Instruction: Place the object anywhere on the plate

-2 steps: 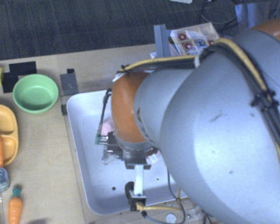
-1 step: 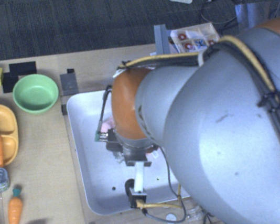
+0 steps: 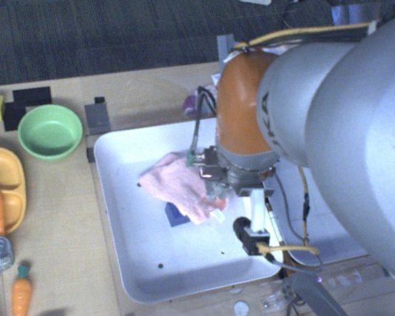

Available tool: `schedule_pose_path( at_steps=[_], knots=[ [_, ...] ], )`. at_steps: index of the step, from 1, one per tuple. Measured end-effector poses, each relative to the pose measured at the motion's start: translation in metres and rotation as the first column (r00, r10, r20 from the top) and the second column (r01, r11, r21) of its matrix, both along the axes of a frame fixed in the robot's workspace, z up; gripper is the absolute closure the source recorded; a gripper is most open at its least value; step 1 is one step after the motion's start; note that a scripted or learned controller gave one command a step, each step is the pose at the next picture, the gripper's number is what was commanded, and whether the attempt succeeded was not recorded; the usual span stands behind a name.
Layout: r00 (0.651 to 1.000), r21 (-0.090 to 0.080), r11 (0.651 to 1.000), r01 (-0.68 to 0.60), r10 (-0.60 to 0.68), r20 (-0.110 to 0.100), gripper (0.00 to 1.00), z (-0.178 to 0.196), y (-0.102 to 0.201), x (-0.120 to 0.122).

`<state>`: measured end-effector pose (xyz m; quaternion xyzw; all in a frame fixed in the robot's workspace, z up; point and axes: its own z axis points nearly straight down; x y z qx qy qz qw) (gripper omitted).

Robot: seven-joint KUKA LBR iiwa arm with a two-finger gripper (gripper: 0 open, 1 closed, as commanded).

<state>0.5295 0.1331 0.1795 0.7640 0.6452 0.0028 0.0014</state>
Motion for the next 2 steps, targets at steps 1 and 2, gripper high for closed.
schedule_pose_path(
  at_steps=[1, 2],
  knots=[
    [0.999, -0.007, 1.0, 0.028, -0.028, 0.032, 1.0, -0.057, 0.05, 0.013],
    [0.982, -0.001, 0.982, -0.191, 0.191, 0.001, 1.0, 0.011, 0.04, -0.016]
  ],
)
